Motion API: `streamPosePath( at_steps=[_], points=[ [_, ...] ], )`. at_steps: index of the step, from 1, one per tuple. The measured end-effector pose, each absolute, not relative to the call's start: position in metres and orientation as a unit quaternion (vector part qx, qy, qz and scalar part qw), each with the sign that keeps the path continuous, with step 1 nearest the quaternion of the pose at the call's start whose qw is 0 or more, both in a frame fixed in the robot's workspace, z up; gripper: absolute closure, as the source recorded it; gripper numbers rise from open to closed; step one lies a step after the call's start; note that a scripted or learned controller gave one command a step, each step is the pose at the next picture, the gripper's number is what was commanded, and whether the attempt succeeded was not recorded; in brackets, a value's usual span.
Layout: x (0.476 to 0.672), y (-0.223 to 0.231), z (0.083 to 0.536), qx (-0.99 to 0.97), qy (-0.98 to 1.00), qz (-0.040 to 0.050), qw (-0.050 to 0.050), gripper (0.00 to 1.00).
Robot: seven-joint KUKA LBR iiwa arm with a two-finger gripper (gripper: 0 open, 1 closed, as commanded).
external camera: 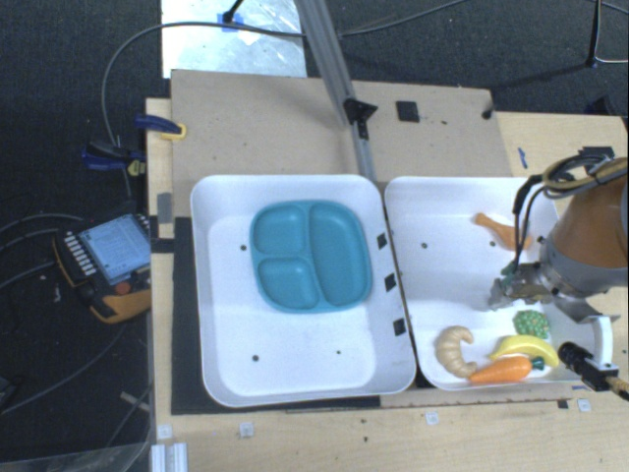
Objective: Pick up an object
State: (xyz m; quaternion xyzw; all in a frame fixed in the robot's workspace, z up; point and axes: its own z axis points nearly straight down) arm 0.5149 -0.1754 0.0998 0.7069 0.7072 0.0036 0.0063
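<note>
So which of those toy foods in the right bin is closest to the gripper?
The green one, just below the gripper. The banana, carrot and croissant lie farther toward the bin's front edge.

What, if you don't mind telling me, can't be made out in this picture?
- Gripper, camera view: too small and blurred to tell open from shut, or whether it holds anything.
- Green item: partly covered by the arm; identity unclear.
- Orange piece in the right bin: its right end runs behind the cables.
- Arm: cut off by the right edge.
</note>
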Motion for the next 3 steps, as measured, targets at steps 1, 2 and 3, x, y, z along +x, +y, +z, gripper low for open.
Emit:
streamPosePath(
  at_steps=[1,2,3],
  points=[
    [0.517,-0.176,0.143,0.706,0.709,0.0012,0.002,1.00],
    [0.518,-0.178,0.205,0.706,0.709,0.0019,0.004,1.00],
    [0.526,-0.181,0.267,0.705,0.709,0.0020,0.004,1.00]
  ],
)
